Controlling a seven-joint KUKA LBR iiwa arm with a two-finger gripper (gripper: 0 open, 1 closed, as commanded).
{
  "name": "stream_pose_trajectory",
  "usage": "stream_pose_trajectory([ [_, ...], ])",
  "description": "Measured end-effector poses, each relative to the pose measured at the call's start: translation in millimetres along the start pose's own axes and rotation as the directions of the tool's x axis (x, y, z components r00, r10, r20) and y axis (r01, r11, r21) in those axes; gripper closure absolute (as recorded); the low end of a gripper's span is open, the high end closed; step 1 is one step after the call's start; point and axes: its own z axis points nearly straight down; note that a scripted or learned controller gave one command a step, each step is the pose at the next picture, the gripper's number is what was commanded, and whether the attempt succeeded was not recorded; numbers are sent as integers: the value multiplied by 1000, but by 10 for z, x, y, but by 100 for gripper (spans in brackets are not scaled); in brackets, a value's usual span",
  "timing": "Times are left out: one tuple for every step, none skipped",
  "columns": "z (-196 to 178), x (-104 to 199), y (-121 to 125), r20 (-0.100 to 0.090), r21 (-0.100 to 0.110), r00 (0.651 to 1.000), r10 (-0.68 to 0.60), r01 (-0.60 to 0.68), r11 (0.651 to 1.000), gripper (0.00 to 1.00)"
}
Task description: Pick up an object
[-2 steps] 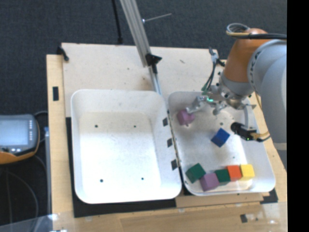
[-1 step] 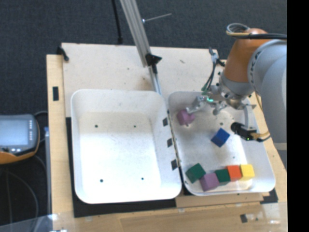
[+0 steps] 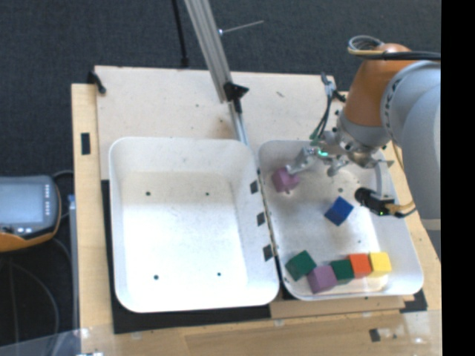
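Where the right bin (image 3: 397, 228) begins, hand (image 3: 312, 160) meets purple block (image 3: 283, 179)

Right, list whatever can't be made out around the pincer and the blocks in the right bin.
- Pincer: small and blurred in the camera view; open or shut, cannot tell.
- Purple object: a blurred lump touching the pincer tip; whether it is gripped cannot be told.
- Right bin: its upper right part is covered by the arm.
- Green, orange and yellow blocks: packed together, hiding each other's sides.
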Motion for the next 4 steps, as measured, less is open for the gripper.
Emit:
stream_pose_trajectory([
  [0, 0, 0, 0, 0, 1000, 0, 0, 1000, 0],
  [0, 0, 0, 0, 0, 1000, -1, 1, 1000, 0],
  [0, 0, 0, 0, 0, 1000, -1, 1, 1000, 0],
  [-1, 0, 0, 0, 0, 1000, -2, 2, 1000, 0],
])
